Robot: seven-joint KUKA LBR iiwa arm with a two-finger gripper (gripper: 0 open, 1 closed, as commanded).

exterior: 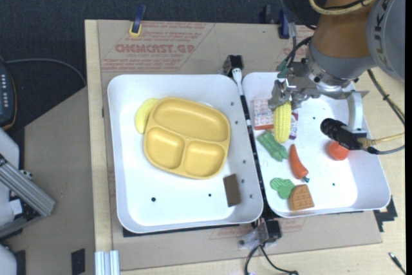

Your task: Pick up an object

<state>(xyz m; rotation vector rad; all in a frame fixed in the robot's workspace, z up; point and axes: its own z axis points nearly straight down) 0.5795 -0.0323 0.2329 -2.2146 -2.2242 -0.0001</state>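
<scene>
the yellow plastic toy corn cob (282, 123) is hanging upright over the right white bin (360, 193), pinched at its top between the fingers of the two-finger gripper (284, 98). it is looking light, stiff and smooth, so a mid-body hold would likely be steadier. the grey arm (351, 16) is reaching in from the right, wrist pointing downward.

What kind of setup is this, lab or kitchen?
Likely a robot grasping lab: two white bins on a cardboard-covered bench, toy food like plastic corn, and loose cables around the arm.
</scene>
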